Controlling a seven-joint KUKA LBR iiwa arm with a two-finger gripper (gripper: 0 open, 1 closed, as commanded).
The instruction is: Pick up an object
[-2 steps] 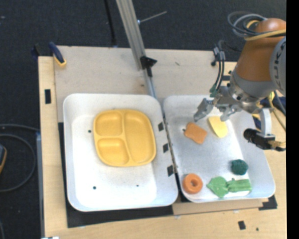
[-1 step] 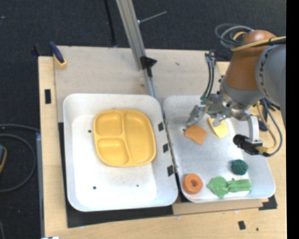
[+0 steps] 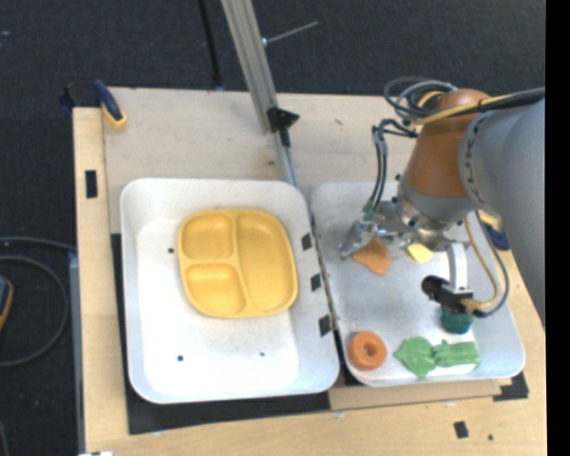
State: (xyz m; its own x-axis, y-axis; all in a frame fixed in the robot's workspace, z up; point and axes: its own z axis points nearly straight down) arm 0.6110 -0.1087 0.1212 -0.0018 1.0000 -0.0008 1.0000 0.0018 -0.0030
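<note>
White bins (image 3: 142, 369) — left holds yellow tray (image 3: 237, 261).

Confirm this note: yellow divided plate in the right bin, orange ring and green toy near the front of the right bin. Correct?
Not quite. The camera view shows the plate in the left bin, not the right bin. The orange ring and green toy are near the right bin's front, as noted.

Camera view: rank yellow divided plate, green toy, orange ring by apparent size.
1. yellow divided plate, largest by far
2. green toy
3. orange ring, smallest

Ring and toy lie side by side near the right bin's front edge, so camera nearness hardly skews that pair.
</note>
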